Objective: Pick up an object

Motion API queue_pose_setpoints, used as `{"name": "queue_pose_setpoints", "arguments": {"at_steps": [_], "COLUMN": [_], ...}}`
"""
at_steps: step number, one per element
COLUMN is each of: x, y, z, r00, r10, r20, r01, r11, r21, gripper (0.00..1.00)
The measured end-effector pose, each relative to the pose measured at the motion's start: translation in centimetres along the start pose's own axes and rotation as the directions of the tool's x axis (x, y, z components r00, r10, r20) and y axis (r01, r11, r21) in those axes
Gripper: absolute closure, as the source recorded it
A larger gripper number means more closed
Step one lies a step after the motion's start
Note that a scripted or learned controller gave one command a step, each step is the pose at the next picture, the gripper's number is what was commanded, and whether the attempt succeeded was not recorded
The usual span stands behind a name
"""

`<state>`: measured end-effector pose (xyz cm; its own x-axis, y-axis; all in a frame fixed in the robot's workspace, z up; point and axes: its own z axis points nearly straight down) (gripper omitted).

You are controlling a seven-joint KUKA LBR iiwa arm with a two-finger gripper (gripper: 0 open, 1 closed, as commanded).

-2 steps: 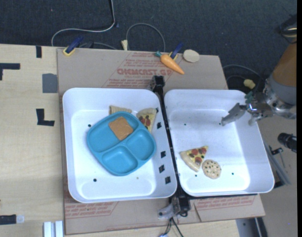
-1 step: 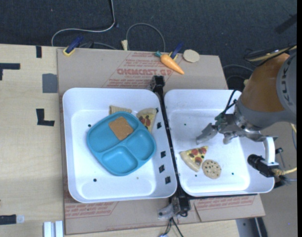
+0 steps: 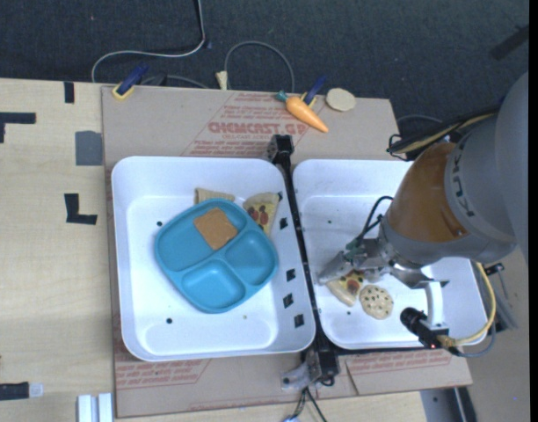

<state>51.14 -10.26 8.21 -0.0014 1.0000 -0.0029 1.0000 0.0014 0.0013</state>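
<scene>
Grey two-finger gripper (image 3: pixel 339 269), its spread unclear, hovers touching a pale wedge-shaped pastry (image 3: pixel 345 287) beside a round speckled cookie (image 3: pixel 375 301) near the right white bin's (image 3: pixel 339 176) front edge.

Dark blue-grey carpet (image 3: pixel 357 25) covers the floor behind a pale wooden counter (image 3: pixel 40 262) — black tape marks (image 3: pixel 76 209) on it, evenly lit.

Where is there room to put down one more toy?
The left white bin has bare floor along its bottom edge, below the blue divided plastic plate. The right white bin is bare at its top. It is crowded near the gripper, by the round cookie.
</scene>
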Motion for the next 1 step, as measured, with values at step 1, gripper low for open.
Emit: {"name": "queue_pose_setpoints", "arguments": {"at_steps": [1], "x": [-0.09], "y": [0.17], "z": [-1.5], "r00": [1.0], "r10": [0.001], "r20": [-0.003], "r01": [-0.001], "r11": [1.0], "r21": [0.0], "gripper": [1.0]}}
